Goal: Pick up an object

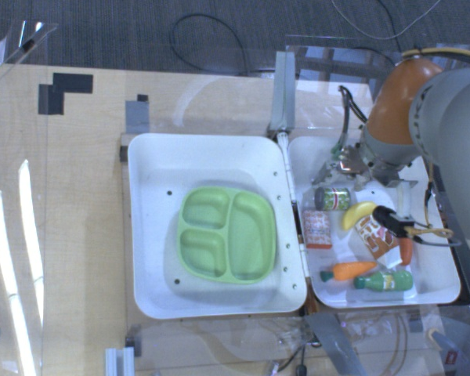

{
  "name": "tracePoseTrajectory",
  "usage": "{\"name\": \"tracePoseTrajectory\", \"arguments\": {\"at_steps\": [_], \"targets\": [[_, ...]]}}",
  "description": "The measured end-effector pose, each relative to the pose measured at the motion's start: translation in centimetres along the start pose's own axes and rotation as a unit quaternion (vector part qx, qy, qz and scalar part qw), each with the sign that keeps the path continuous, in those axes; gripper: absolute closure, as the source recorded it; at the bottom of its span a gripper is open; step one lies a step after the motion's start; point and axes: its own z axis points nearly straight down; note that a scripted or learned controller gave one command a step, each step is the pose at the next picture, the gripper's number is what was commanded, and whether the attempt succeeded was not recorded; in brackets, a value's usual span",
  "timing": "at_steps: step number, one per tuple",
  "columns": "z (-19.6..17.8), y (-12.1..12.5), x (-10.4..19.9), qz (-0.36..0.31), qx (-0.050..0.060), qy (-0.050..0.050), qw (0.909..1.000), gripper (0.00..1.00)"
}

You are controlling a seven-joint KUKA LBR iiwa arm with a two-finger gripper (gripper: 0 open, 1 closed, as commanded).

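You had the arm (446, 124) reaching in from the right, its orange band above the rear of the right bin (448, 292); the gripper (343, 168) hung low over that bin's back left part, near the wall it shares with the left bin (141, 233); you could not tell from this slanted look how far the gripper was open, and nothing could be seen in its hold. The things to pick all lay in the right bin; a small can (333, 199) with a green label lay on its side just in front of the gripper, the nearest thing to it; a banana (357, 215) lay just right of the can, close to touching it; a red and white packet (317, 229) lay flat in front of the can, close to the bin's left wall; a brown and white pouch (376, 239) lay at a slant in front of the banana, towards the middle of the bin; a carrot (352, 271) lay crosswise near the front wall; a green bottle (385, 281) lay on its side just in front of and to the right of the carrot, the two near or touching. In the left bin you had a green divided tray (225, 235) lying flat about the middle, well apart from the gripper; both bins sat side by side on the pale wooden bench (55, 210).
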Motion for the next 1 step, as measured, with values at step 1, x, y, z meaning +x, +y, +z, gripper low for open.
{"name": "tracePoseTrajectory", "arguments": {"at_steps": [1], "targets": [[-0.18,-4.78,0.95,-0.089,-0.003,-0.001,0.9961,0.00]]}}
